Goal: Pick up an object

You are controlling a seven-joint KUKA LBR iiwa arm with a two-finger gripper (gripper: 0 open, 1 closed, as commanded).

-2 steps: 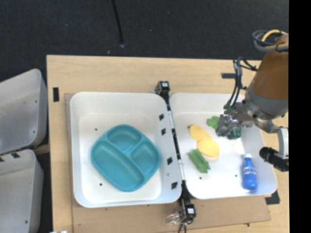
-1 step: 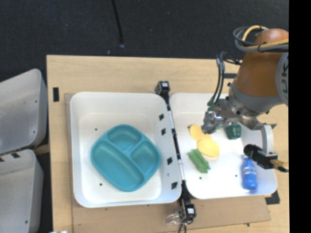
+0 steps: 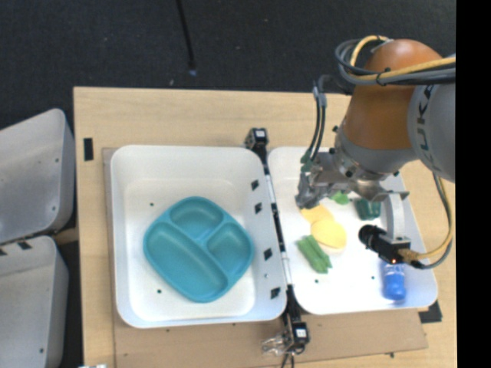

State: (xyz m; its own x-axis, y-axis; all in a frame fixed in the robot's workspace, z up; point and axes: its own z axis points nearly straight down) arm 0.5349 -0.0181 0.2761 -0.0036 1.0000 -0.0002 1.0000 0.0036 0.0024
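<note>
Hanging low, hand [image 3: 316, 192] above right bin [image 3: 337, 294].

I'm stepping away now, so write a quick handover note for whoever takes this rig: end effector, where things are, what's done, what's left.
End effector: low over the upper left of the right bin, beside the yellow object. I cannot tell whether it is open or shut, and nothing visibly sits in it.
Right bin: yellow object, green piece just below it, blue object near the lower right corner, and a dark green item partly hidden under the arm.
Left bin: teal divided plate.
Done: no pick confirmed.
Left: grasp and lift one object.
</note>
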